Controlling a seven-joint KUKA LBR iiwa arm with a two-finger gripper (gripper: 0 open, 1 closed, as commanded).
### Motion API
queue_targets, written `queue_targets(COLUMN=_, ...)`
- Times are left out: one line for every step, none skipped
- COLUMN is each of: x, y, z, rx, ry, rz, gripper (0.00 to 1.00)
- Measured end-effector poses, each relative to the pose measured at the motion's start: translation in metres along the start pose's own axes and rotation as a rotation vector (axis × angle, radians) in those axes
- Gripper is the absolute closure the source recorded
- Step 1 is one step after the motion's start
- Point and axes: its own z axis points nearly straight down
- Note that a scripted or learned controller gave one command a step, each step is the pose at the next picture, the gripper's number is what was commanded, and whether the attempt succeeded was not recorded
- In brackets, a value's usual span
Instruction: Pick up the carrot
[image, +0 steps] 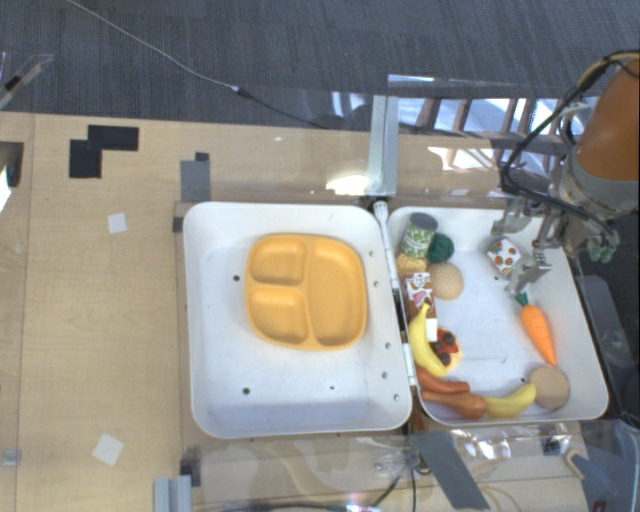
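The orange carrot lies in the right bin near its right wall, green top pointing up and away. My gripper hangs over the bin's far right part, just above the carrot's green end. Its fingers stand apart and open, with nothing held between them. A small white block with red spots sits right beside the left finger.
The right bin also holds bananas, a sausage, a potato, a green vegetable and an egg-like ball. A yellow divided plate lies in the left bin.
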Motion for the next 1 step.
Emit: queue_targets(x=0.0333, y=-0.0493, z=0.1111, rx=-0.003, ry=0.01, rz=-0.078, gripper=0.0)
